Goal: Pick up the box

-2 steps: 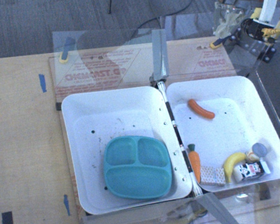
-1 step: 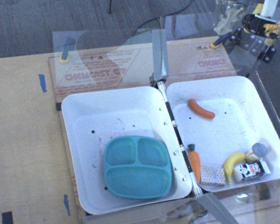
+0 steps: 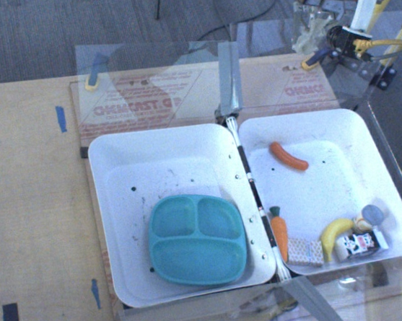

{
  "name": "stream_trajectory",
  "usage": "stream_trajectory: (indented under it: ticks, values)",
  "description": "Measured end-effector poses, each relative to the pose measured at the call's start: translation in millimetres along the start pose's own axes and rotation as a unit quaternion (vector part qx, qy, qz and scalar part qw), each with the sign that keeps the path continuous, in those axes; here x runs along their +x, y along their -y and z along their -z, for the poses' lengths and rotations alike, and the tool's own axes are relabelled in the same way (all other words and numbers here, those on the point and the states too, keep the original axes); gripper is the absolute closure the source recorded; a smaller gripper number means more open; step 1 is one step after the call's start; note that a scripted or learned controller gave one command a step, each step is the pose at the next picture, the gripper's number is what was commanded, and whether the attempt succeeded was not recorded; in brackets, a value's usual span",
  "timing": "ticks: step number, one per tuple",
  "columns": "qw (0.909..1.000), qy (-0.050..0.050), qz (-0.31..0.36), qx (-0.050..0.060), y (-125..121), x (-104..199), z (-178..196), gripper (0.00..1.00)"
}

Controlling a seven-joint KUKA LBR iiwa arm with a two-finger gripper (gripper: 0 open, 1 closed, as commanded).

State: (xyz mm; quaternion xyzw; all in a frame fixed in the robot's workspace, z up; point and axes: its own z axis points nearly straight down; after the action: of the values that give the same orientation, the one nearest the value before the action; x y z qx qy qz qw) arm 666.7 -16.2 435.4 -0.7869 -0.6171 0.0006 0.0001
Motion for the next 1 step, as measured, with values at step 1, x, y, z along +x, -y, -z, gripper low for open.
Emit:
stream_trajectory:
  ticks: [1]
  values:
    - [1.0000,0.000,-0.002,0.000,15.5,62.6,-84.7,1.00]
